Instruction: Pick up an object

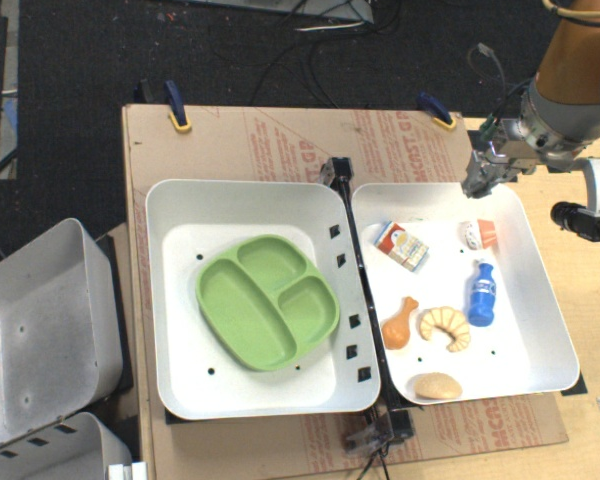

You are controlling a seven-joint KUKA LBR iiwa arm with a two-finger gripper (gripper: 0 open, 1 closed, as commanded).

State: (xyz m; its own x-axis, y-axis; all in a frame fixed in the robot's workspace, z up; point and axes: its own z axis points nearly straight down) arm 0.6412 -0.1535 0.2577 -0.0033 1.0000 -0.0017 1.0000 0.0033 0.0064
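The gripper (478, 183) is being held over the far rim of the right bin (540, 268); whether it is open or clenched cannot be told, and nothing is being seen in its grasp. Near it in that bin, a red-and-white cup (477, 234), a small carton (400, 246), a blue bottle (482, 293), a croissant (447, 327), a drumstick (400, 322) and a bread roll (437, 386) are being left lying. A green divided plate (267, 301) is being borne by the left bin (180, 218).
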